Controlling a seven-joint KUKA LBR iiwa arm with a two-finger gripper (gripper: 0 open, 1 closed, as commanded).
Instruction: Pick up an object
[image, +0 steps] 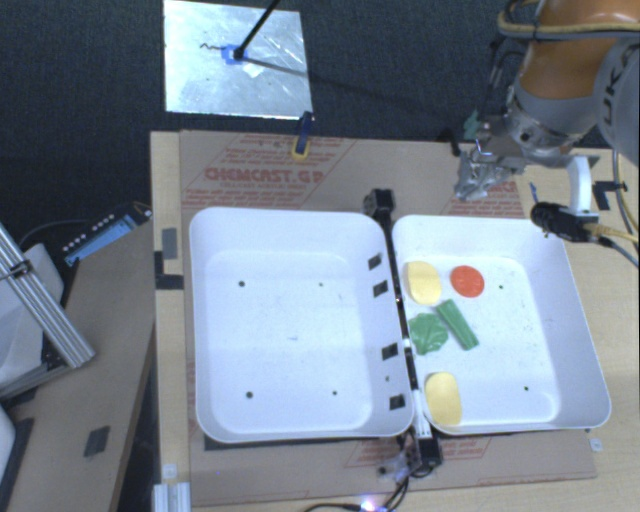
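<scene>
Approach step: the gripper (478, 186) hangs above the right bin's (575, 300) 12 o'clock rim, its spread undeterminable. Next move requires descent toward the red disc (467, 281), at the bin's centre-left.

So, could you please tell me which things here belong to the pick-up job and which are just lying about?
Job: gripper; in the right bin: red disc, green stick, green leaf, two yellow pieces.
Lying about: left bin, foil sheet, yellow clip.

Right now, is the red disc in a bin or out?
In: the red disc lies flat on the right bin's floor, apart from the hand.
</scene>
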